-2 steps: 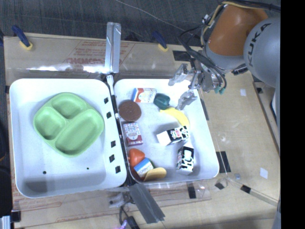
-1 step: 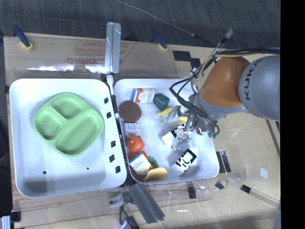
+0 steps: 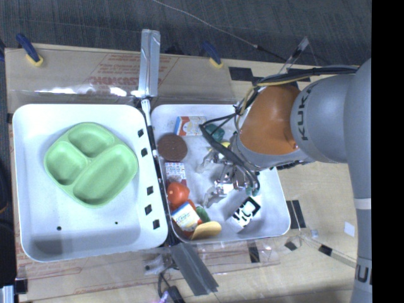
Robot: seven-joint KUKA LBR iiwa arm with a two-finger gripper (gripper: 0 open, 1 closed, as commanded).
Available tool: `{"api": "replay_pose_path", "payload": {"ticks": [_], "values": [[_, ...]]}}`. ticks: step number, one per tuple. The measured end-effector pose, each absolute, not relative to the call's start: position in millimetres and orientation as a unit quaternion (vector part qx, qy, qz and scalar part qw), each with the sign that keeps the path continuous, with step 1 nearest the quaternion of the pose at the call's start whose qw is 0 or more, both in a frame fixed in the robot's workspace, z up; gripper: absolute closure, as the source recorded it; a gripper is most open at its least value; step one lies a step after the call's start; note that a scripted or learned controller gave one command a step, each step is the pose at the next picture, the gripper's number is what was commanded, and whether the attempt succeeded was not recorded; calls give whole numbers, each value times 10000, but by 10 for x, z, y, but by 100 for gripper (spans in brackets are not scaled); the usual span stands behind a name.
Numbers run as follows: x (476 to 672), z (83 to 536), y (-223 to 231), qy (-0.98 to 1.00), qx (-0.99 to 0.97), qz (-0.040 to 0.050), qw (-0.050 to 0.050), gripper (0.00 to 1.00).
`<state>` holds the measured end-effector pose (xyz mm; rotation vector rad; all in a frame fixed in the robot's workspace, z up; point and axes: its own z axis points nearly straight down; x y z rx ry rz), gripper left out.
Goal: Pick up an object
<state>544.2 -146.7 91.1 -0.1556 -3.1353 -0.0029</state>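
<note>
Right bin (image 3: 278,214) cluttered: brown disc (image 3: 172,147) near left wall, tomato (image 3: 177,191) below it, small blue-labelled pack (image 3: 184,217), yellow banana-like piece (image 3: 207,230) at front edge, black-and-white item (image 3: 245,211) front right. Gripper (image 3: 222,180) low over bin middle, nothing visibly between fingers; opening hard to tell. Green divided plate (image 3: 91,163) in left bin (image 3: 31,232).

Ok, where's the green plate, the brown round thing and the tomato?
Green plate (image 3: 91,163): camera view, on the ridge between its compartments.
Brown round thing (image 3: 172,148): camera view, on the middle of its top.
Tomato (image 3: 177,192): camera view, on its red skin.
</note>
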Motion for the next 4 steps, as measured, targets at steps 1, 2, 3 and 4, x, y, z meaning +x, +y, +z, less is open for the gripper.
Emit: {"api": "replay_pose_path", "payload": {"ticks": [1, 2, 3, 4], "values": [[6030, 949, -1052, -9977, -670, 70, -31, 0], [6041, 1052, -1007, -9980, -635, 44, -35, 100], [6070, 1579, -994, -9987, 504, 5, -24, 100], [6483, 2024, -1370, -9526, 3043, 14, -30, 100]]}}
